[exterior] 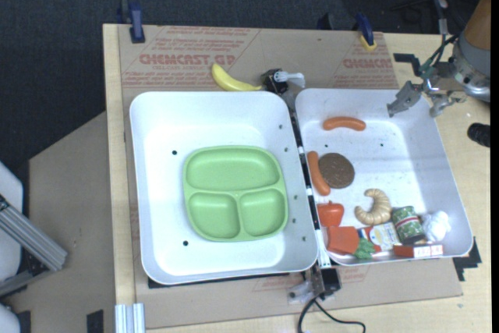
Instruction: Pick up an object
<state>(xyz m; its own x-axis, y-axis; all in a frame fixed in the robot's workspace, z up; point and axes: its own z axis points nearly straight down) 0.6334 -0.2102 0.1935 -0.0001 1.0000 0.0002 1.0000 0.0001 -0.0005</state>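
Down at the bottom edge of the bench [195, 300], closest to us, we're seeing a black cable [316, 308] trailing off from between the two bins.

Moving left to right: the left bin [156, 168] is holding a green divided tray [234, 193], sitting flat in the middle. Just behind that bin, a yellow banana [232, 81] is lying on the cardboard.

Then the right bin [405, 152] is where all the pickable stuff is sitting. We're looking at an orange sausage [344, 123] near the back, another sausage [317, 172] lying along the left wall, touching a brown round patty [336, 170]. Further toward the front a red pepper [330, 212], a croissant [375, 206], a green can [406, 224] and a whitish thing [437, 226] are crowding together near the front corner, with a few small packets we can't really make out.

The gripper [417, 97] is hanging over the back right corner of the right bin, well apart from the pile. Its fingers are looking spread, with nothing between them.
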